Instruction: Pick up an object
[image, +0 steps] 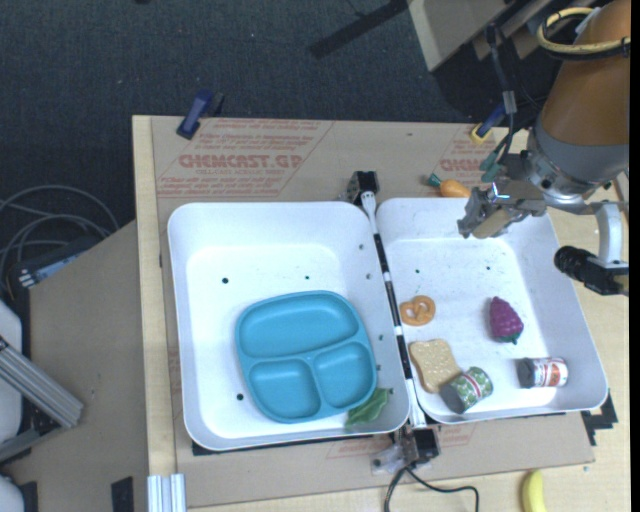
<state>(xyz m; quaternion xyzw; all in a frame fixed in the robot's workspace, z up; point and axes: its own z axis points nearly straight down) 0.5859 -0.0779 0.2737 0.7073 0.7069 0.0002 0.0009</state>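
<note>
the grey arm with its orange band comes in from the upper right, wrist angled down and toward the left, so the claw (487, 215) hangs over the far edge of the right bin (570, 300), near that bin's back wall. nothing sits between its fingers, and whether the claw is released or clenched i cannot tell from this slant. the things to pick lie well apart from it, toward the near side of the right bin: a pretzel (417, 310) beside the divide between the bins, a slice of toast (432, 362) touching a green can (468, 388), a purple bunch of grapes (505, 319), and a small can (543, 373) lying on its side. the left bin (200, 300) holds a blue divided plate (305, 354) with a green leafy piece (368, 409) at its near corner. a carrot (450, 186) rests on the bench (150, 300) just behind the right bin.
</note>
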